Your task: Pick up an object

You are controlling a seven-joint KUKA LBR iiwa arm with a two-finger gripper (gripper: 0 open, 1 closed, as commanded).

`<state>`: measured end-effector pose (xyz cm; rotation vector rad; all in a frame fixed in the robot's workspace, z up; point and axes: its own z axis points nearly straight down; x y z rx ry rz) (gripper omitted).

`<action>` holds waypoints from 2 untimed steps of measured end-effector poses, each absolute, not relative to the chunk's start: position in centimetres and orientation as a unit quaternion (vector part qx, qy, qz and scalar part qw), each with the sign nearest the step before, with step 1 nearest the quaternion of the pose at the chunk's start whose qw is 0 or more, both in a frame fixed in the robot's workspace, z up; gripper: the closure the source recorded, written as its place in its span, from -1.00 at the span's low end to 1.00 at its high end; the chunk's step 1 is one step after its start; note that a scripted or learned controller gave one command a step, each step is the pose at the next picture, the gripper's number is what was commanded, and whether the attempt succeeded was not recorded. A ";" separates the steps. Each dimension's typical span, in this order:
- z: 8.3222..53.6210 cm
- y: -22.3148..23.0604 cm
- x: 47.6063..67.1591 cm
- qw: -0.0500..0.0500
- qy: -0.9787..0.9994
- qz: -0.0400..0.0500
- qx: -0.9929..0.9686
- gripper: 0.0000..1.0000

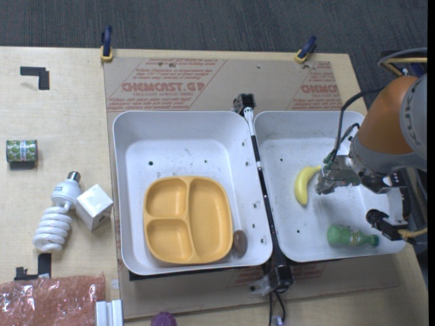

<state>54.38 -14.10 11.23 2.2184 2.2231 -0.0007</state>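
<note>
Grey arm (416, 124) w/ orange band (384, 124) — black cables, metal gripper (325, 182).

The grey arm (401, 131) reaches in from the right over the right-hand bin (285, 236), its orange band sitting above the wrist. The wrist bends down toward the bin floor, and the gripper (325, 182) hangs low inside the bin, near its middle; the jaws' state is unclear

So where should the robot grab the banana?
Probably across the middle of the banana, coming straight down from above. It lies flat in the right bin, curved, running top-right to bottom-left, so the fingers should close across its narrow width. The gripper is right beside it.
</note>
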 end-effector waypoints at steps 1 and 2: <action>11.2 -14.1 54.4 0.000 0.708 0.000 0.706 -1.00; 9.2 -9.4 48.8 0.000 0.706 0.000 0.708 -1.00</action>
